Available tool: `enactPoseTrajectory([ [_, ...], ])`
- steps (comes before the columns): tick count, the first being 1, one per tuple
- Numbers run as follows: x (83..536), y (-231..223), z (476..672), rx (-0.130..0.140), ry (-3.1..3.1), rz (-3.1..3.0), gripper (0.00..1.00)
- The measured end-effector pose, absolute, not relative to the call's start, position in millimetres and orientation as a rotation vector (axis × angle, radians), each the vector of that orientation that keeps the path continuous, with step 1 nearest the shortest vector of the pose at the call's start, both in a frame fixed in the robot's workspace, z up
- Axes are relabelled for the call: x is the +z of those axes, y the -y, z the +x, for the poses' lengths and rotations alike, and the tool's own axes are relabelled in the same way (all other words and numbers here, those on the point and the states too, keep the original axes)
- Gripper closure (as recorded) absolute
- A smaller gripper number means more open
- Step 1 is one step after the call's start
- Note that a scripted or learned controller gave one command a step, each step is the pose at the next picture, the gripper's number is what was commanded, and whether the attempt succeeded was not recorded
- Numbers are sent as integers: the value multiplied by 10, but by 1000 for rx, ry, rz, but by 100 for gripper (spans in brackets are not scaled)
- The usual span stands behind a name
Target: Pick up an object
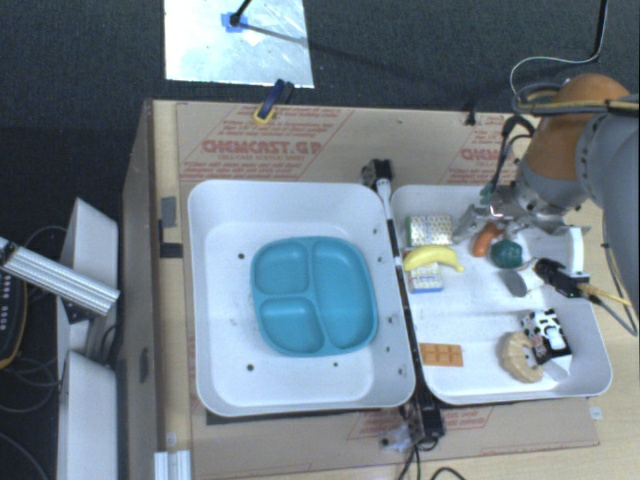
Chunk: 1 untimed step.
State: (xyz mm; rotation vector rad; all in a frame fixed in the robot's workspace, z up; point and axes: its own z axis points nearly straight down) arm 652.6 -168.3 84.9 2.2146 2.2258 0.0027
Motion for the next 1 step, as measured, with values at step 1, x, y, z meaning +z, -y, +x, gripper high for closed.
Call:
enactPoseTrajectory([
  [1, 948, 1704, 6503, -9, -2229, 2223, 100],
])
